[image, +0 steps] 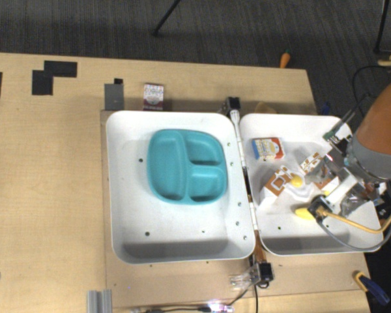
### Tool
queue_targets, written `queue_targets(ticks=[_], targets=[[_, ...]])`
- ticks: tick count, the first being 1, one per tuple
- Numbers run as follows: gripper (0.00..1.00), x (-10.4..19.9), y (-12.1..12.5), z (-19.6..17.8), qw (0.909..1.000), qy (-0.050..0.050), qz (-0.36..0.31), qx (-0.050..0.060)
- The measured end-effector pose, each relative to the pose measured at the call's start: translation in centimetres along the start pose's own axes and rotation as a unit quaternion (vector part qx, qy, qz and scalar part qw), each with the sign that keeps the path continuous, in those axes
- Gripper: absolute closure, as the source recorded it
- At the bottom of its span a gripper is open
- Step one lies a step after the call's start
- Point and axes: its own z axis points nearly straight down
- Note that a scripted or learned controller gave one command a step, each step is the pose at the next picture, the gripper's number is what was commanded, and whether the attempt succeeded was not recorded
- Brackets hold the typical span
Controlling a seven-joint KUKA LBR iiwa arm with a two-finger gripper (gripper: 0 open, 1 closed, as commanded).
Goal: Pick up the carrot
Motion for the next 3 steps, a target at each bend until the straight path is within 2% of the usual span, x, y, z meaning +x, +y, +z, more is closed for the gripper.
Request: queue_targets(ticks=[1, 2, 3], targets=[[0.00, 1.6, -1.5, 11.0, 0.9965, -0.002, -0.084, 0.003], [0.00, 1.9, 6.7, 12.8, 0.9676, 0.000, -0.252, -0.004], [1.00, 2.1, 6.7, 11.6, 0.9673, 0.001, -0.254, -0.006]])
